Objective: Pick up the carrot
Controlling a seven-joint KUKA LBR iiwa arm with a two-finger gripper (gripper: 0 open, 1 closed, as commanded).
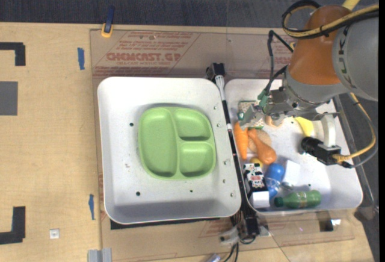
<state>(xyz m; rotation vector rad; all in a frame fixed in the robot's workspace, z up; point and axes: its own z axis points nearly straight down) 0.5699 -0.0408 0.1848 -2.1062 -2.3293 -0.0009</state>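
— Brown cardboard covers the bench, with 2 shallow white bins side by side on it. The left bin holds a green divided plate and none of it concerns you. Your work is in the right bin, right of centre in the frame.

— Where's the carrot?

— You'll find the carrot along that bin's left wall, lying lengthwise down the frame on the bin floor. Just beside it on the right lies a second orange piece, stubbier and angled. I can't tell you for certain whether that is another carrot. Below them sit a blue object and a green bottle. A yellow item lies further right.

— And the gripper?

— The gripper hangs over the upper part of the right bin, just above and to the right of the carrot's upper end. Its tip is lost among cables and clutter, so you cannot tell from here whether it is open or closed, and nothing orange shows in its grasp.

— So how far along am I?

— By my reading, 0 of the real work is done. The carrot lies flat and ungrasped. The approach looks close, but you have the grasp and the lift ahead of you. That neighbouring orange piece could get caught instead.
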